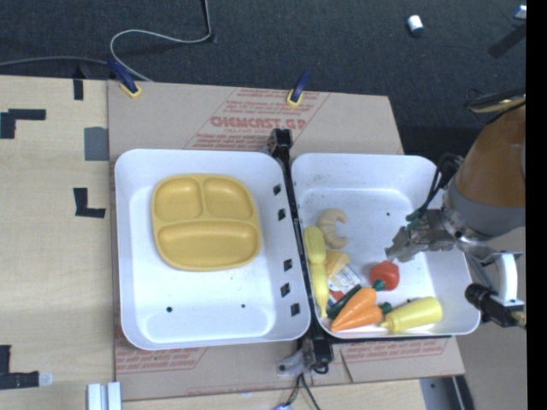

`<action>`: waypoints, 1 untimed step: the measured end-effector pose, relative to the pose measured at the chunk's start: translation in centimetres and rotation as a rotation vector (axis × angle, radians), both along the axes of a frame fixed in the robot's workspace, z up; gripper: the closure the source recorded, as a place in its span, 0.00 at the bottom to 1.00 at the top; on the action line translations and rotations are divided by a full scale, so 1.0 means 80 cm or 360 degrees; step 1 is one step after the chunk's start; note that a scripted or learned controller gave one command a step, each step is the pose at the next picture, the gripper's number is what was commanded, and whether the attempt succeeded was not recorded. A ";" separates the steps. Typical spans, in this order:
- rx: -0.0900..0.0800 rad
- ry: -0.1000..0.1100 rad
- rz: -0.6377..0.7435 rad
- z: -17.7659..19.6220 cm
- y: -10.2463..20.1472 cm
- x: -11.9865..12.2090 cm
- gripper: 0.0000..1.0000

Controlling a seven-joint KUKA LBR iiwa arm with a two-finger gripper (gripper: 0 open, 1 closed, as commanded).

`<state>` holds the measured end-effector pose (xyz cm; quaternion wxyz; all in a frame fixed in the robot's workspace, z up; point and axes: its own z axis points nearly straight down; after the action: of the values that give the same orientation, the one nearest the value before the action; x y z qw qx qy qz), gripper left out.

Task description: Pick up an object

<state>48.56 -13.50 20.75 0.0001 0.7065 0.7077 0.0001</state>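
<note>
The right bin (pixel 359 171) holds a pile of toy food along its left and front sides: a tan croissant-like piece (pixel 333 226), a yellow corn cob (pixel 315 248), a red tomato (pixel 385 274), an orange carrot (pixel 358 311) and a yellow bottle-shaped piece (pixel 414 313). My gripper (pixel 404 244) comes in from the right and hangs low over the bin's right half, just up and right of the tomato. I see nothing between its fingers.
The left bin (pixel 137 254) carries a yellow divided plate (pixel 206 221) in its upper half. Both bins rest on a cardboard sheet (pixel 205 118). A black clamp (pixel 280 140) sits at the joint between the bins. Cables cross the dark floor behind.
</note>
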 end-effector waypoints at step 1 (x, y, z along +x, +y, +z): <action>0.0000 0.0001 0.0000 0.000 0.000 0.000 0.00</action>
<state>48.53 -13.51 20.73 -0.0002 0.7066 0.7076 -0.0001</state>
